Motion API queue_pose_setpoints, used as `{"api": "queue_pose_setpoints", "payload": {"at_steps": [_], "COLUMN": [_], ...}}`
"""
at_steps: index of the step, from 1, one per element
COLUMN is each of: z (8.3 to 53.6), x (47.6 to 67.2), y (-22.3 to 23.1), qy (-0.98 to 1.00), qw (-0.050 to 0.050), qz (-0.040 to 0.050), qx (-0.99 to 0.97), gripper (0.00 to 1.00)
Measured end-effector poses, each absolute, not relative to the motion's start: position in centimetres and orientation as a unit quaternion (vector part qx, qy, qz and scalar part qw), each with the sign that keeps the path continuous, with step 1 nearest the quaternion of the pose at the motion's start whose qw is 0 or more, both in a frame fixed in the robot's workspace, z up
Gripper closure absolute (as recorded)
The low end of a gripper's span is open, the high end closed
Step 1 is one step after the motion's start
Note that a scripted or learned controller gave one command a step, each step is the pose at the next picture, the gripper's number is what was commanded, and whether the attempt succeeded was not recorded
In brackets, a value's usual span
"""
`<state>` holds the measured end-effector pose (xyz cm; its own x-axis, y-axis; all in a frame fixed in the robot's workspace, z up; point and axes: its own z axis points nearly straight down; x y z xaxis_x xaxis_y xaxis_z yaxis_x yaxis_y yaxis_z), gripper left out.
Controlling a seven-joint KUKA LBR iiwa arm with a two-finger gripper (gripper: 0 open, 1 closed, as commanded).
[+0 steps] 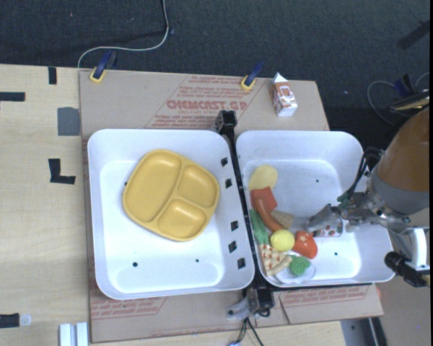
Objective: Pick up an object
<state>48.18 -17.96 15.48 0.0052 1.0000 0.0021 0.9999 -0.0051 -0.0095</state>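
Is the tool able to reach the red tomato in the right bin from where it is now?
Probably yes. The tool hangs low in the right bin, just right of the red tomato. Nothing lies between them, though the yellow lemon and green piece crowd its other sides.

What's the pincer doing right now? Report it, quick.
Pincer: in the right bin, beside the toy food pile; open or closed cannot be told, and nothing is visibly held.
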Motion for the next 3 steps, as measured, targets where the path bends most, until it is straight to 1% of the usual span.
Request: {"api": "queue_pose_setpoints", "payload": {"at_steps": [1, 2, 3], "z": [8.2, 9.6, 19.0], "x": [48.4, 48.5, 53.8], "y": [-13.5, -13.6, -7.2], "qy": [-0.707, -0.707, -0.711], "qw": [-0.002, -0.002, -0.003], "qz": [0.0008, -0.0005, -0.0041], "qx": [-0.707, -0.707, -0.703], "gripper": [0.00, 1.00, 1.00]}}
